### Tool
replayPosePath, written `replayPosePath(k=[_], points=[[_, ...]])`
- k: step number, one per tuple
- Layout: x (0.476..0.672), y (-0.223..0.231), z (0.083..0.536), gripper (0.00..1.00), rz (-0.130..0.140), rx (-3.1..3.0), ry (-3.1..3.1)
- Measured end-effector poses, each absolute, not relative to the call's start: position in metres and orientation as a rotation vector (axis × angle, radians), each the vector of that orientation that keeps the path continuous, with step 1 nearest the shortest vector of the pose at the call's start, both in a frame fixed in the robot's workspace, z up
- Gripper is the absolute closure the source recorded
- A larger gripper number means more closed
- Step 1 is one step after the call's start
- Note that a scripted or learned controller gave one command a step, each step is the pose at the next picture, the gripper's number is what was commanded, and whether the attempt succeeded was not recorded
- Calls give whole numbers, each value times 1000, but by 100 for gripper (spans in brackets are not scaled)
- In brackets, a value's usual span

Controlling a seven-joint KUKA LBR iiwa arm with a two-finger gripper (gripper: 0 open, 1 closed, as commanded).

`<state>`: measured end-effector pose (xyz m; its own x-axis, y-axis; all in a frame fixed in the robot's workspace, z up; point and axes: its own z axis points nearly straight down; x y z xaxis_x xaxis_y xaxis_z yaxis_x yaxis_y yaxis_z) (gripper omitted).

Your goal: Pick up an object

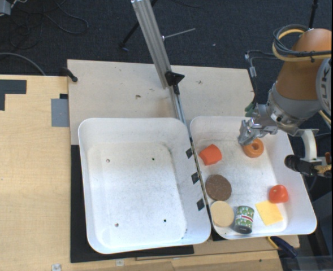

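- One fixed camera, set high over the tabletop (126, 89), looking down at a slant; the far edge lies toward the top of the frame, the near edge toward the bottom
- It stands far enough back to take in both white bins whole: the left bin (93, 134) and the right bin (302, 219); dark floor with cables shows beyond
- The arm (302, 72) enters from the right side

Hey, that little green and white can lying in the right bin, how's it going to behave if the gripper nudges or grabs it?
The can lies on its side, so a nudge would probably roll it. It looks small and likely light. The beige disc and yellow block flank it closely, which may crowd a grasp.
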<state>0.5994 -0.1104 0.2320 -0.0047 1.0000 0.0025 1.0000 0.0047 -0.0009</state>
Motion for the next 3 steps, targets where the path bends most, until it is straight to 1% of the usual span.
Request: replayPosePath(k=[1,2,3], points=[[590,-62,228,100,2,-2214,-2221],[589,-10,238,100,-1,-2214,-2225],[596,49,228,100,2,-2213,-2224]])
